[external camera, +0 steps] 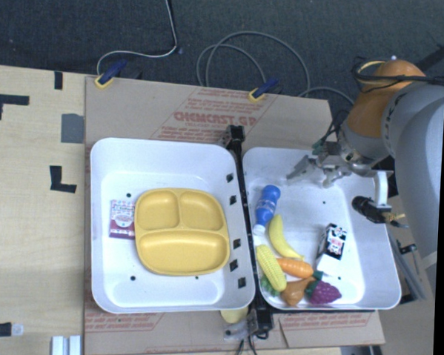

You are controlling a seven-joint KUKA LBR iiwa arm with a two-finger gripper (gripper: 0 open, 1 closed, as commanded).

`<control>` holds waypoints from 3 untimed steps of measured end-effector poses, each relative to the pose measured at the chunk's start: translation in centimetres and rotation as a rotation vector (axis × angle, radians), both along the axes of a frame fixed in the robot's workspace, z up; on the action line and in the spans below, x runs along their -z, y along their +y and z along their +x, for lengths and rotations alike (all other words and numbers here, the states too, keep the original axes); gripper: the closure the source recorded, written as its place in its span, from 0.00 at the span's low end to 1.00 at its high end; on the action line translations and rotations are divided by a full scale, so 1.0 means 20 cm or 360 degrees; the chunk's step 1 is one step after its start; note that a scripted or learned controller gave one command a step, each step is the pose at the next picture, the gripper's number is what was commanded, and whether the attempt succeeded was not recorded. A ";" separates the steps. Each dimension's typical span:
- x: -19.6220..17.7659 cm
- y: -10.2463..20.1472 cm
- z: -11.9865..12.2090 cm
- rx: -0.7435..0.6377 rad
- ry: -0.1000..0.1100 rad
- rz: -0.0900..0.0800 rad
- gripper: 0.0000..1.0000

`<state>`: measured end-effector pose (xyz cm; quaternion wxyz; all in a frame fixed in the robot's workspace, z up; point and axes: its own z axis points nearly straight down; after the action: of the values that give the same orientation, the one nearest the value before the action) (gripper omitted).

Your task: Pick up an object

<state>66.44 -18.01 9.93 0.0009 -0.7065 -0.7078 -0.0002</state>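
Note:
My gripper (312, 175) hangs over the far end of the right bin (378, 252), its two fingers spread apart with nothing between them. Below it in that bin lie a blue bottle (266, 203), a banana (282, 238), a corn cob (271, 267), a carrot (297, 267), a brown piece (293, 292), purple grapes (323, 293) and a small black-and-white box (334, 242). The bottle is the nearest item, a little to the lower left of the fingers. The grey arm with its orange band (374, 107) comes in from the upper right.
The left bin (103, 174) holds a yellow divided plate (182, 230) and a small pink packet (121, 218). A black divider (239, 211) runs between the bins. Cables loop on the dark floor behind the bench.

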 end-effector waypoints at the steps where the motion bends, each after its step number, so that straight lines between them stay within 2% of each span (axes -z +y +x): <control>1: -0.20 0.44 -0.11 -0.0006 0.0002 0.0000 0.00; 2: 0.09 0.42 -0.02 -0.0001 0.0000 -0.0005 0.00; 3: 0.06 0.31 -0.39 0.0006 -0.0007 -0.0005 0.00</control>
<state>58.64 -11.75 8.70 -0.0018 -0.7078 -0.7064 -0.0008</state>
